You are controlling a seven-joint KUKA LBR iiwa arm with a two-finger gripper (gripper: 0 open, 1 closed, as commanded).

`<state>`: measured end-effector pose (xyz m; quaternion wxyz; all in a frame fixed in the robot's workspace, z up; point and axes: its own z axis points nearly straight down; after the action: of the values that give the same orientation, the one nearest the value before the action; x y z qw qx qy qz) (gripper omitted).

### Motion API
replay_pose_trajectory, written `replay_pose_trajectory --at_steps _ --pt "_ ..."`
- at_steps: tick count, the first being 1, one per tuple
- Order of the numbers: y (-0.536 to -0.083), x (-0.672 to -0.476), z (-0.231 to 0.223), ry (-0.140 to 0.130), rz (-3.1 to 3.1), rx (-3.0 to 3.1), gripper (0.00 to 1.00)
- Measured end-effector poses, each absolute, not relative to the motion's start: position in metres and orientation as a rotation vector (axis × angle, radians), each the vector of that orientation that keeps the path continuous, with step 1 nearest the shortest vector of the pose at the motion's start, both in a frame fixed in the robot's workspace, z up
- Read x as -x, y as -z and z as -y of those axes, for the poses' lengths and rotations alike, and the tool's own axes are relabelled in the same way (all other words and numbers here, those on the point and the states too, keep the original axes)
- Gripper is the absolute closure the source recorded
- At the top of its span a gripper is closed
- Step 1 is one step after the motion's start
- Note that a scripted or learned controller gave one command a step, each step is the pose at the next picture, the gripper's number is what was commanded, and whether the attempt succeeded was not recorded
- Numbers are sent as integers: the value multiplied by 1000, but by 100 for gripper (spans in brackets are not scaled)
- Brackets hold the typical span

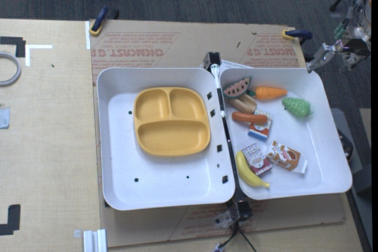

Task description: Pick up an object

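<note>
The right bin (331, 144) holds several toy foods: a watermelon slice (236, 88), an orange carrot (270, 92), a green bumpy vegetable (296, 107), a bread roll (243, 104), a red sausage (249, 117), a banana (250, 171) and small printed cartons (286, 157). My gripper (319, 59) hangs at the far right, above and just outside the back right corner of the right bin, well apart from every object. It is small and blurred in the camera view, and nothing shows in it.
A yellow divided plate (172, 121) lies in the left bin (112, 144). Both bins rest on a cardboard sheet (147, 44) held by blue-yellow clamps (98, 20) at its back corners. The wooden bench (41, 144) spreads to the left.
</note>
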<state>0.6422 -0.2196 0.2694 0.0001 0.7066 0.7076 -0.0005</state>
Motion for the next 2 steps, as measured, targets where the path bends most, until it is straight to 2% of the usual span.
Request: replay_pose_trajectory --at_steps 1,2 --pt "-103 -658 197 1 -2234 -2208 0" --pt "-92 -616 173 0 -2333 -2102 0"
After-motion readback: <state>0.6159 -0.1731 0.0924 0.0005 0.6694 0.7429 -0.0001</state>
